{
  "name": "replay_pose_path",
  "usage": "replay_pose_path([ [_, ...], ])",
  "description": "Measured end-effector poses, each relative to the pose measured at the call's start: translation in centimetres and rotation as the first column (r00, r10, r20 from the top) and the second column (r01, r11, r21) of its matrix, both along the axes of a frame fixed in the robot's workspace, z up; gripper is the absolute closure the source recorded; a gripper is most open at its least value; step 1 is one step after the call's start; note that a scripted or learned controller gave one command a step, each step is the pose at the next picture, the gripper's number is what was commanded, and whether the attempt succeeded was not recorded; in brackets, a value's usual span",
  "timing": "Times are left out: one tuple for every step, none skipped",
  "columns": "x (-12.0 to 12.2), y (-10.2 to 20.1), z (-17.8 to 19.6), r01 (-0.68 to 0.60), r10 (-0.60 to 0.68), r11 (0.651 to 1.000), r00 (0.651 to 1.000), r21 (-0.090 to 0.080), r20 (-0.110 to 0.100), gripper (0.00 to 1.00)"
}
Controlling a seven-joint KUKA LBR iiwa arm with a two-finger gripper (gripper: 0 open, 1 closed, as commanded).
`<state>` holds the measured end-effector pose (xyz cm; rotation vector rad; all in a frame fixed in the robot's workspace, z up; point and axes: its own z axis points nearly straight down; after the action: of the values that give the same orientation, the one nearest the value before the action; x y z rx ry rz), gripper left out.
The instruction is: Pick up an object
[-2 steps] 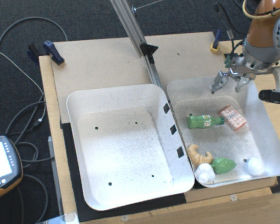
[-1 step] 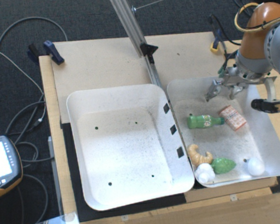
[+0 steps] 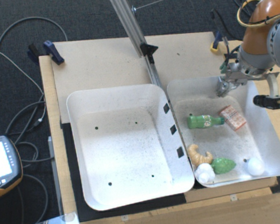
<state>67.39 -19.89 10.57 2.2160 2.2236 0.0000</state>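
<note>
From my remote station, reading left to right: a handheld pendant (image 3: 0, 162) with a lit screen lies on the dark carpet beside the bench (image 3: 99, 63), its cables looping across the floor above it. A blue clamp (image 3: 53, 52) grips the bench's far left corner.

The left bin (image 3: 79, 108) sits on the bench with only dark specks and a few small holes showing on its white floor. A slanted metal rail (image 3: 130, 24) runs down from the top of my view to the seam between the two bins, where small black tabs line the dividing wall.

The right bin (image 3: 261, 120) holds the candidate objects. A tan croissant-shaped toy (image 3: 199, 154) lies near the front left corner, touching a white cup-like item (image 3: 204, 173) below it. Just beside these rests a green leafy lump (image 3: 223, 165). Farther back, near the bin's middle, a green bottle (image 3: 205, 121) lies on its side, and a red-and-white packet (image 3: 232, 117) lies tilted just to its right. A white ball (image 3: 256, 166) sits in the front right corner.

The gripper (image 3: 222, 88) hangs over the back of the right bin, above and apart from the bottle and packet, with nothing visibly between its fingers; I cannot tell whether the jaws are spread or pressed together. The arm (image 3: 264, 29), with its orange band, enters from the right.
</note>
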Motion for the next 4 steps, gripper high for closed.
replay_pose_path([
  [-0.1,1.0,5.3,0.001,-0.001,1.000,1.000,0.000,0.006,1.00],
  [0.1,1.0,10.5,0.001,-0.001,1.000,1.000,0.000,0.006,1.00],
  [-0.4,7.1,10.2,-0.003,0.003,1.000,1.000,0.005,-0.004,1.00],
  [-0.8,13.3,9.8,-0.004,0.004,1.000,1.000,0.006,-0.004,1.00],
])
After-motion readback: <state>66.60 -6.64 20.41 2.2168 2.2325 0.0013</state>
